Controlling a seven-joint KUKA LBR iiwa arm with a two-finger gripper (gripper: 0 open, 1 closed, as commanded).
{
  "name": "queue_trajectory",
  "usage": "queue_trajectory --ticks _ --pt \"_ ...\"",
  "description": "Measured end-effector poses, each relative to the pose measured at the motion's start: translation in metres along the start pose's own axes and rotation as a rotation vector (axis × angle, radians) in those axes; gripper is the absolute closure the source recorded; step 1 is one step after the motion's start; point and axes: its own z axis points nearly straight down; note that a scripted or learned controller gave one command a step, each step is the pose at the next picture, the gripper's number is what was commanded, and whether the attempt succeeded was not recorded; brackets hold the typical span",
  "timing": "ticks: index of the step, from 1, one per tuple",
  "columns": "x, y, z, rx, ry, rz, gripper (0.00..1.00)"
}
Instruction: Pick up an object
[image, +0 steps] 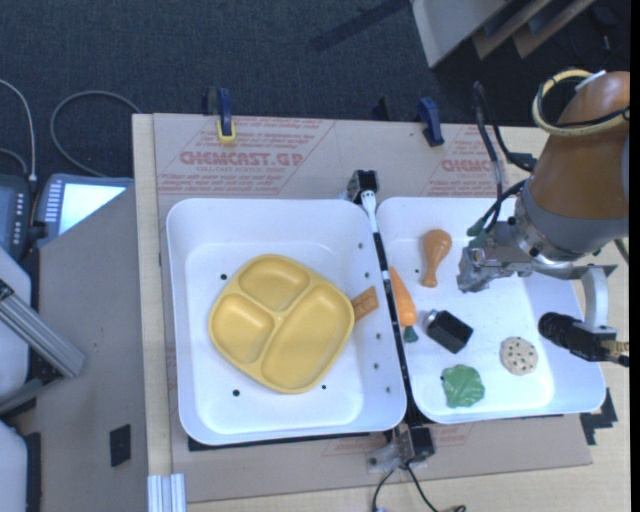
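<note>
Camera view looks down on two white bins. The gripper hangs over the right bin, near its far edge. Whether it has anything in hold cannot be told from this angle.

Candidates lie in the right bin. The drumstick sits just beside the gripper, toward the far-left corner. The carrot lies along the left wall, partly over the rim between the bins. The black block rests near the middle, the cookie toward the near-right, and the green piece by the near edge.

All look like small toy food: probably light, stiff plastic, smooth and a little slippery. The drumstick seems the easiest pick; closing across its narrow shank should seat better than on the rounded meat end. The carrot against the wall leaves little room for a finger. The cookie lies flat and low, hard to pinch.

The left bin holds a yellow tray.
</note>
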Motion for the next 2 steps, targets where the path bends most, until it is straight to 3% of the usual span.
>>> queue_trajectory --ticks 1,2 --pt "0.052 -0.012 0.016 0.002 0.001 -0.001 1.00" --pt "0.108 -0.016 0.008 -0.003 0.000 -0.003 1.00"
